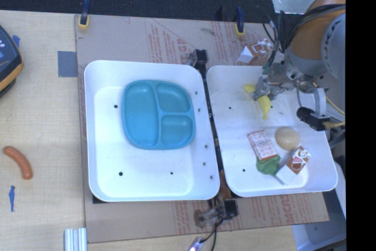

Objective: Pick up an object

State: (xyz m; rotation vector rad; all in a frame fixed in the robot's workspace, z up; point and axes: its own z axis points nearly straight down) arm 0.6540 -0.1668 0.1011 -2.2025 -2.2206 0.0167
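My gripper (pixel 262 93) reaches down into the back of the right bin (pixel 235 126), right over a yellow banana-like piece (pixel 264 104) that pokes out below its tips. Nearer the front of that bin lie a red and white packet (pixel 262 145), a tan round bun (pixel 287 138), a green piece (pixel 268 166) and a small red and white carton (pixel 296 161). The left bin (pixel 106 144) holds a blue divided plate (pixel 158 114).
A small snack packet (pixel 257 52) lies on the cardboard behind the right bin. A sausage (pixel 19 161) rests on the bench at far left. A dark device (pixel 8 62) sits at the left edge. Clamps (pixel 84 12) hold the cardboard's back edge.
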